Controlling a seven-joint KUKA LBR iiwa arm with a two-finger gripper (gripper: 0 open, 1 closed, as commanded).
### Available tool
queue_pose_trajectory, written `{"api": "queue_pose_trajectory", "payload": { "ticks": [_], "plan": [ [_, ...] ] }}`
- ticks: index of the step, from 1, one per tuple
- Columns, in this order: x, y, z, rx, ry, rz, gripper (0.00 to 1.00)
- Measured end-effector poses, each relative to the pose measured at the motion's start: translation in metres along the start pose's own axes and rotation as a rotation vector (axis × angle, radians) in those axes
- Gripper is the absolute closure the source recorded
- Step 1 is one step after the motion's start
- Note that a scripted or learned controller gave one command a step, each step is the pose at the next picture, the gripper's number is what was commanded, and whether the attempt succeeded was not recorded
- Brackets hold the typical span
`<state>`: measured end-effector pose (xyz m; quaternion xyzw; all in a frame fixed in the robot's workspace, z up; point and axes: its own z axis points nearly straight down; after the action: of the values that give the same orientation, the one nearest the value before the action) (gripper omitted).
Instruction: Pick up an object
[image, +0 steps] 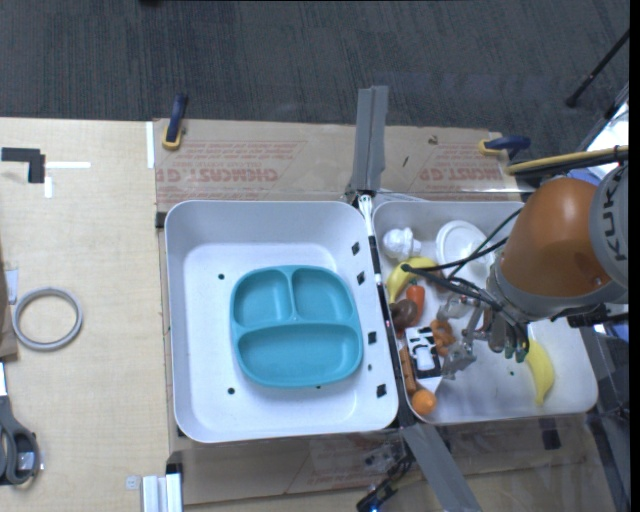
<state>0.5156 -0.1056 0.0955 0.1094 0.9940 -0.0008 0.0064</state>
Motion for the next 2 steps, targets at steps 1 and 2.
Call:
{"api": "queue_pose_trajectory", "payload": {
  "ticks": [1, 2],
  "plan": [
    [0.011, -0.113, -0.069, 0.002, 0.008, 0.241, 0.0],
    [-0.012, -0.116, 0.004, 0.002, 0.012, 0.276, 0.0]
  ]
}}
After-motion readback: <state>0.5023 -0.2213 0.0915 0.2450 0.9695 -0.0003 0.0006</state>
